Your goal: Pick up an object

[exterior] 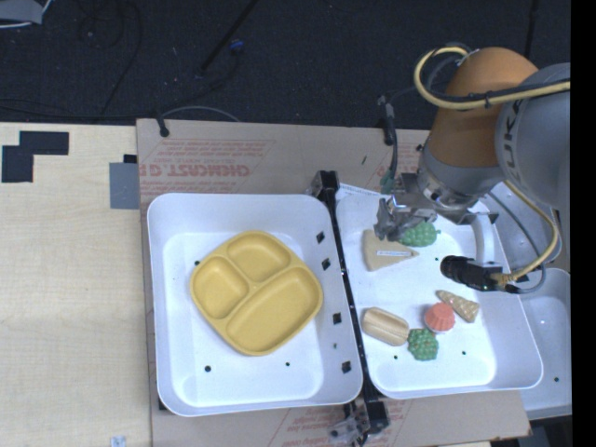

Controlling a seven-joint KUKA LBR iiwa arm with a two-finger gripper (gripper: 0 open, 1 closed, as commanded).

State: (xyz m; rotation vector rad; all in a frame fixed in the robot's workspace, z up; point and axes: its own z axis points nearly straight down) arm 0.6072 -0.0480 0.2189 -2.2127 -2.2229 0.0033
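While the gripper [402, 220] hovers at the right bin's [521, 361] upper part, finger state unclear, it could nudge the green piece [419, 235] against the wedge [385, 251].

A yellow three-compartment plate [257, 291] lay in the left white bin [177, 361], turned at a slant. Both bins sat on a brown cardboard sheet [233, 161] with red print, over a pale wooden bench [65, 296]. Behind, dark carpet [233, 45] carried loose cables [223, 40].
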